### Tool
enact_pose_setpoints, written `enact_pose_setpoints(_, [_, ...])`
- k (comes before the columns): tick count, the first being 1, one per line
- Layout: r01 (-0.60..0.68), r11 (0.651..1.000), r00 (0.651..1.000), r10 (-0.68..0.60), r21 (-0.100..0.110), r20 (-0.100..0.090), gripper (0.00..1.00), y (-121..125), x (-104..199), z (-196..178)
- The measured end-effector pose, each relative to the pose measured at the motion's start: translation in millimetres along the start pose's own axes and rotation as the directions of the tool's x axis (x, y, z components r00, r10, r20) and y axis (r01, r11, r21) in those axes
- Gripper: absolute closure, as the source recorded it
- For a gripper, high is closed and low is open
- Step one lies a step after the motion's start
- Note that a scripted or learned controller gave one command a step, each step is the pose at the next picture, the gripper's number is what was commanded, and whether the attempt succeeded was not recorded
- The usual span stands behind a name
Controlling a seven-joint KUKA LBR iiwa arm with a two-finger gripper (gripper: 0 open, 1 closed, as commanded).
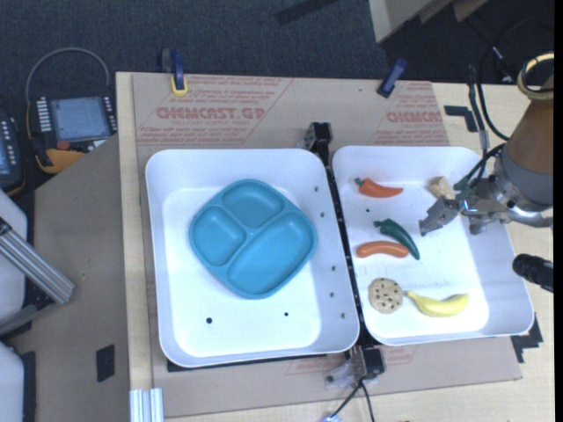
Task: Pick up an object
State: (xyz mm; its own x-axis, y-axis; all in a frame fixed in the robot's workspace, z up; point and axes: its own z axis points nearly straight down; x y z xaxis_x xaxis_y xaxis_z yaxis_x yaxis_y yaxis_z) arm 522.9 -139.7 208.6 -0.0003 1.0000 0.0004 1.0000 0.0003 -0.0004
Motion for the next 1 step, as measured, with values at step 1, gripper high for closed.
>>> enact_pose_setpoints(1, [-0.001,1.000,1.000,0.001,0.008,-0.003,0.00,-2.7,6.5,62.4])
